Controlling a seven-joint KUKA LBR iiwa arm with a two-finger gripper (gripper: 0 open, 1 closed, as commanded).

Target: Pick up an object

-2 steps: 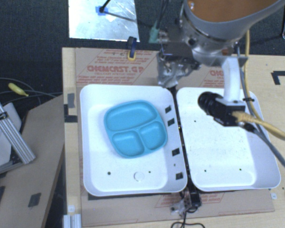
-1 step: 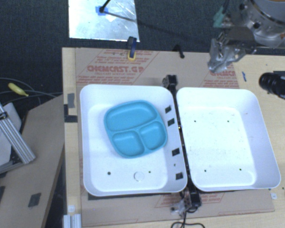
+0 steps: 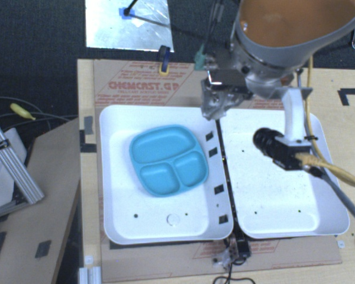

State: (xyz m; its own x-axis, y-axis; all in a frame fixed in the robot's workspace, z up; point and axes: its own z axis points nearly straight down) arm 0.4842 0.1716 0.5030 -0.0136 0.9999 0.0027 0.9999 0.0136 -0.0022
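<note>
A light blue plate with three compartments lies flat in the left bin, a bit above its middle. My gripper hangs over the far end of the ridge between the two bins, right of and beyond the plate and not touching it. The big orange band of the arm fills the upper right and hides the gripper's upper part.
The right bin lies under the arm. Both bins rest on a cardboard sheet. A shiny metal sheet lies beyond the bench at the top left, and an aluminium frame stands at the left edge.
</note>
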